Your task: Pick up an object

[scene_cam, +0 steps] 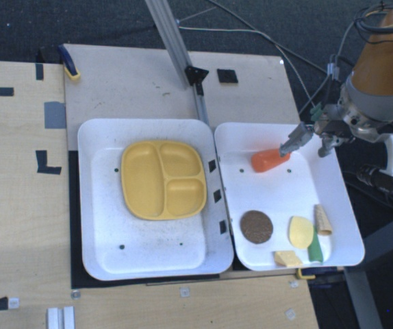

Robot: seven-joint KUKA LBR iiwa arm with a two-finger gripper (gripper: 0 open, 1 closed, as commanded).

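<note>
the orange piece (268,160) lies in the right bin (333,190), near its far edge, apart from the brown disc (257,226) and the yellow and green bits at the near right corner. the gripper (306,141) sits low just beside its right end, one finger reaching it; whether the fingers are spread or closing on it cannot be told. this looks like the approach-to-grasp step; next it would need to straddle the piece, close, then lift. no writing is readable anywhere.
</note>
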